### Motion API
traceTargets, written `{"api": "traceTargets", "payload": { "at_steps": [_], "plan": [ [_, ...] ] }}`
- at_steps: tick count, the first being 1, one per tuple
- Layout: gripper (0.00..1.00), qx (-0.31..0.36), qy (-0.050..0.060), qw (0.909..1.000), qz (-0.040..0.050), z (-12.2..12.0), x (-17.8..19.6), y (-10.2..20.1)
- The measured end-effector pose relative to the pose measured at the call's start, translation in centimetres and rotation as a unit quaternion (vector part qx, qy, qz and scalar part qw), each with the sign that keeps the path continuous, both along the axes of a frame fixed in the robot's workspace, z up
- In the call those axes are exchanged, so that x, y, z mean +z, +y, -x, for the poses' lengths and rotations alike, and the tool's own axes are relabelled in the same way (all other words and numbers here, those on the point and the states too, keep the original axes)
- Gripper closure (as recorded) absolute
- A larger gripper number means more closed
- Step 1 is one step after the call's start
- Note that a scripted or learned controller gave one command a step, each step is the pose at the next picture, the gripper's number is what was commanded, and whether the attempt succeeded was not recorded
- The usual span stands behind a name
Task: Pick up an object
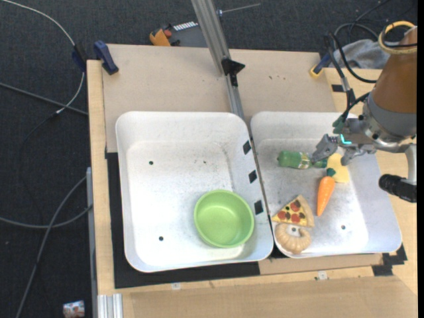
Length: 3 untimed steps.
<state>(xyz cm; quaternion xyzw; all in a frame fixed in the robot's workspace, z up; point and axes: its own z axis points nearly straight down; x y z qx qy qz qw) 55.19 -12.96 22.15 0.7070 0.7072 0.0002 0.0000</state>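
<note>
A toy bagel (293, 238) lies at the front edge of the right bin (377, 227), touching a toy pizza slice (293, 212) just behind it. Further back, a toy carrot (324, 194) lies with its green top pointing away, close to a small yellow piece (340, 173). A green toy vegetable (292, 159) rests near the middle of this bin, with the tool (333, 150) just beside its right end; whether the tool is apart or together cannot be told, and nothing is seen clamped in it. The left bin (169, 141) holds a light green bowl (224, 218) upright near its front right corner. Both bins sit on the tan table (165, 78), where a metal pole (212, 28) rises behind.
</note>
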Motion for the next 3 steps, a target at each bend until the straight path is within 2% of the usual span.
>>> {"api": "traceTargets", "payload": {
  "at_steps": [1, 3],
  "plan": [
    [0.0, 0.0, 0.0, 1.0, 0.0, 0.0, 0.0, 0.0],
    [0.0, 0.0, 0.003, 1.0, -0.0003, -1.6, -10.2, 0.1]
  ]
}}
